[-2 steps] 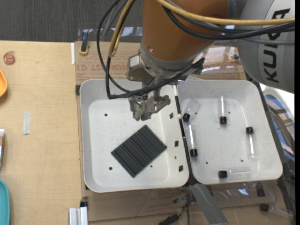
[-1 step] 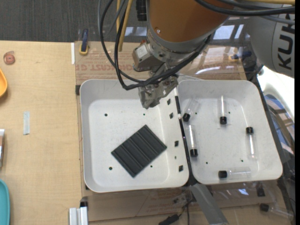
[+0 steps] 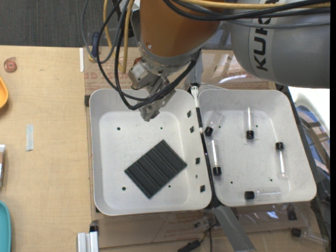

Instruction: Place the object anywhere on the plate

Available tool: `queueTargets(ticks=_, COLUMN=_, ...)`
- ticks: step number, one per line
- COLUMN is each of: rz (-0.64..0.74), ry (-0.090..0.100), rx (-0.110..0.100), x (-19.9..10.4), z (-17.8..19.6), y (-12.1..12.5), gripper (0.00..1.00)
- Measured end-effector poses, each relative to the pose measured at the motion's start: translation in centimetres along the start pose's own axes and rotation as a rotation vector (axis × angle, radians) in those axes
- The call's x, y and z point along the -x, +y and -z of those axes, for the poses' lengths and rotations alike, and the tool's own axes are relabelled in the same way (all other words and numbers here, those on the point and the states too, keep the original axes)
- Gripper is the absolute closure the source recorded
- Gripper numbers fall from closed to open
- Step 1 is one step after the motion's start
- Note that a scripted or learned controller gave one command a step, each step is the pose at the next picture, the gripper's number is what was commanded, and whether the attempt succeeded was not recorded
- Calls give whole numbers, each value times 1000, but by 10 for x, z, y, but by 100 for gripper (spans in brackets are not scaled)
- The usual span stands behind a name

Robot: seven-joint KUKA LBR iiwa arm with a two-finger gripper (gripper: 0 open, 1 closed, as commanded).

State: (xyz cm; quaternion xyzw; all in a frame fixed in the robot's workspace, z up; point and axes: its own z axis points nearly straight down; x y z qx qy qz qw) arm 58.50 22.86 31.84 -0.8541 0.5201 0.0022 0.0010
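Altogether: one dark plate (image 3: 156, 168), five tubes (image 3: 249, 124).

The claw (image 3: 150, 112) hangs over the rear of the left shallow white bin (image 3: 100, 156), above a dark ribbed rectangular plate (image 3: 156, 168) lying flat and turned diagonally. The right shallow white bin (image 3: 299, 140) contains several clear plastic tubes with black caps (image 3: 249, 125), scattered apart.

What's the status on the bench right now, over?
Gripper over left bin, upper part, nothing seen in it. Dark plate lies bare, below the gripper. Clear tubes in right bin.
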Motion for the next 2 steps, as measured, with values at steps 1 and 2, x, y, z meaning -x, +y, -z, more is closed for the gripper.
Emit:
queueTargets(ticks=1, rz=36, ry=0, rx=-1, x=-6, z=-56, y=-10, gripper=100)
queueTargets(ticks=2, rz=238, ry=1, rx=-1, x=11, z=-15, y=21, gripper=100)
